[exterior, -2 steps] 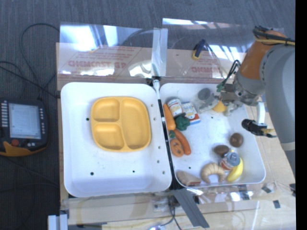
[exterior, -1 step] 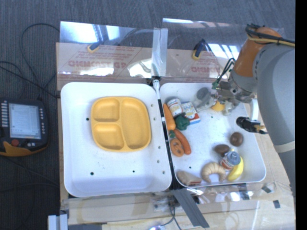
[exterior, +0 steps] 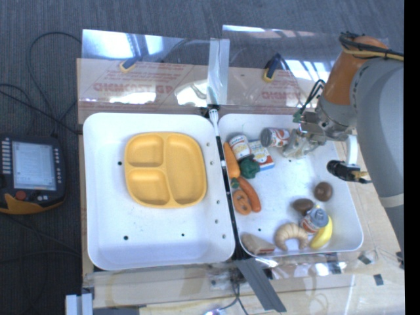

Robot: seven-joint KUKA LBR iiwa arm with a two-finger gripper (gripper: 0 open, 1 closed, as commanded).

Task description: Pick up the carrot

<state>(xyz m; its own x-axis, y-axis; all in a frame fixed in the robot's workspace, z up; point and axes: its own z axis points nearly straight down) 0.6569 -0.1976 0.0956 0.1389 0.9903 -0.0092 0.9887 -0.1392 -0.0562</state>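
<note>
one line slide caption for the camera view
Gripper hovers in the right bin, apart from the carrot at the bin's left wall.

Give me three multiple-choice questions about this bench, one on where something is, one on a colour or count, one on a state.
1. Where does the carrot lie?
A. On the yellow plate
B. In the right bin, by its left wall
C. Outside both bins

2. How many compartments has the plate?
A. Two
B. Three
C. Five

3. Where is the tool?
A. Over the right bin's far side, apart from the carrot
B. Touching the carrot
C. Over the plate

Answers: 1 B, it sits beside the dividing wall; 2 B, three hollows show; 3 A, toys lie between them.
</note>
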